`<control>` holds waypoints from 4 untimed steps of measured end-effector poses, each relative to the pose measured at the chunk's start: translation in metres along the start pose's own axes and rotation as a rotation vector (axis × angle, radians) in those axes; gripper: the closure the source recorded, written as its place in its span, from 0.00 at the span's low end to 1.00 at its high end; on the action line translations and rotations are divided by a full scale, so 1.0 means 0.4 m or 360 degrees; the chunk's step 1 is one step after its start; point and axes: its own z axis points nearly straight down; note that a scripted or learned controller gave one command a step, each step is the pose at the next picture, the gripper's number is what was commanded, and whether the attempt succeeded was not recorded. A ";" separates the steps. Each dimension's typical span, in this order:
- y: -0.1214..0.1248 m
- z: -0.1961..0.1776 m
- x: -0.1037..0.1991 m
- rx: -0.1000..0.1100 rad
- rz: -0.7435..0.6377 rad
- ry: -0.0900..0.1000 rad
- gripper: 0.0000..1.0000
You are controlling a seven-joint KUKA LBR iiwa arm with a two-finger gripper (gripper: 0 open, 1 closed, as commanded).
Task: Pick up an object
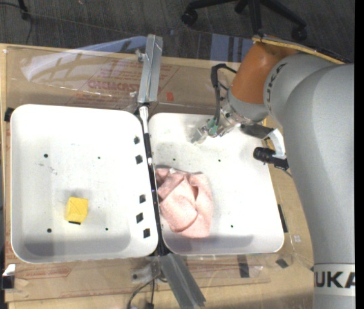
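1. Bins: two, shallow and white, side by side on the table [14,76]. The left bin [33,127] and the right bin [259,237] meet along a central divider.
2. Loose objects: two in all, one per bin.
3. Left bin contents: one small yellow block [76,210], lying on the floor of the bin toward its near edge, well apart from the walls.
4. Right bin contents: one crumpled pink cloth [183,201], lying against the divider side, in the near half of the bin.
5. Arm: one, grey with an orange band [256,73], reaching in from the right over the far part of the right bin.
6. Tool [206,131]: one, low over the far left part of the right bin, well apart from the pink cloth; whether it is released or clenched cannot be told, and nothing is seen held in it.
7. Surroundings: a clear plastic sheet [85,76] with red print lies on the table behind the bins; an office chair base [249,5] stands on the dark floor beyond.
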 end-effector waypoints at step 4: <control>0.028 0.002 0.215 0.0001 0.0050 -0.0004 0.00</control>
